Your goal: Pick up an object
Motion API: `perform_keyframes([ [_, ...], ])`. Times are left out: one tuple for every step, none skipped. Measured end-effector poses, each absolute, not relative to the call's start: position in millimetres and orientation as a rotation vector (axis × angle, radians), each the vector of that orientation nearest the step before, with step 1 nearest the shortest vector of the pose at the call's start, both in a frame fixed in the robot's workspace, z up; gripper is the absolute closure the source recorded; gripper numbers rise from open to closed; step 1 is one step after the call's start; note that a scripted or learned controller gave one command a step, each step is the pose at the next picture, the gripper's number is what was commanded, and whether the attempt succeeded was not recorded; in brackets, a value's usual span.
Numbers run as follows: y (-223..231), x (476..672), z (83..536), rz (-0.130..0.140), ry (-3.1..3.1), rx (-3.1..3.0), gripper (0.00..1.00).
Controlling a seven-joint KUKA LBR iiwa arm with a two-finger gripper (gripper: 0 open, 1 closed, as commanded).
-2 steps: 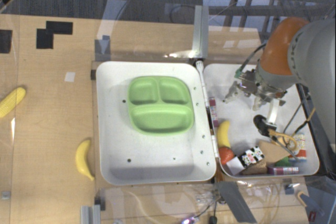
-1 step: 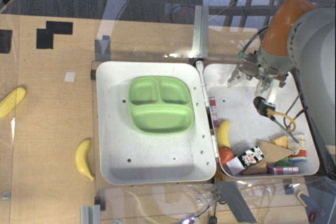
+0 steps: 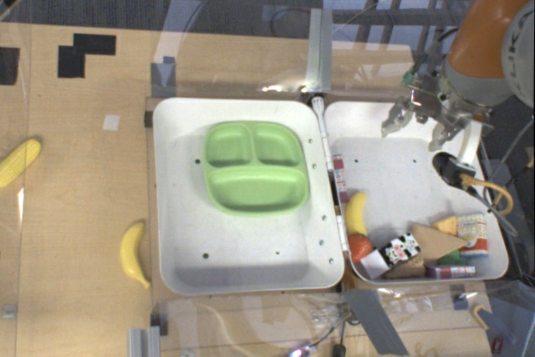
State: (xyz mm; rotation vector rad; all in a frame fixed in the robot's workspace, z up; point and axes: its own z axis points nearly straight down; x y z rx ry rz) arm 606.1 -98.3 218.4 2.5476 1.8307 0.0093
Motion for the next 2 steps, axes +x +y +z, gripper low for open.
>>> perform_keyframes([
  [-83, 613.5, 96, 0.008, 1.979, 2.436, 0.0],
  [-119, 571.7, 90, 0.014, 1.963, 2.442, 0.0],
])
